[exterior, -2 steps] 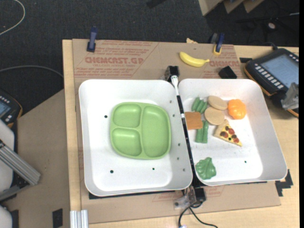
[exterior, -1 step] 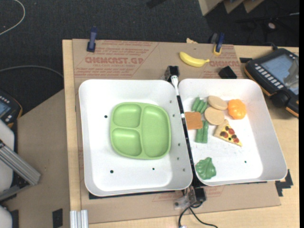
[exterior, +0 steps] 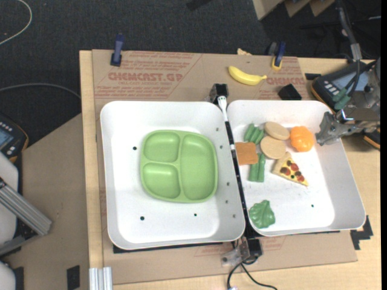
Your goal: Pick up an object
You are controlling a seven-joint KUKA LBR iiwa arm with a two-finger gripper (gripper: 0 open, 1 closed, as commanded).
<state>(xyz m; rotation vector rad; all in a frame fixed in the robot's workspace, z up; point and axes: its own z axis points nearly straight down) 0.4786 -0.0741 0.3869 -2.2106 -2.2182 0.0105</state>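
Reaching in from the right edge, the grey metal gripper (exterior: 328, 133) sits at the right rim of the right-hand shallow white plastic bin (exterior: 329, 213); it is small and partly lost against the dark clutter behind it, so how far its jaws stand open cannot be told, and nothing is visibly held between them. The arm behind it is cut off by the frame.

Just left of the gripper lies a round orange toy fruit (exterior: 302, 138), close to it, though whether they touch is unclear. Beside that fruit are two tan oval toy biscuits (exterior: 275, 139), overlapping. Left of them lie green toy bean pods (exterior: 256, 152), some under a square brown toy toast slice (exterior: 246, 153) that rests against the bin's left wall. A triangular toy pizza slice (exterior: 290, 171) lies below the biscuits, and a crinkled dark green toy leaf (exterior: 262, 214) lies near the bin's front wall, well apart from the rest.

The left-hand shallow white plastic bin (exterior: 121, 216) holds a light green three-compartment plastic plate (exterior: 179, 165) lying flat near its middle.

Both bins rest on a brown cardboard sheet (exterior: 157, 76) printed with red lettering, pinned at its far edge by two blue clamps (exterior: 117, 51). A yellow toy banana (exterior: 245, 75) lies on the cardboard beyond the right bin. Black clips (exterior: 217, 92) join the bins at front and back. Dark carpet (exterior: 72, 17) with a thin white cable surrounds the bench.
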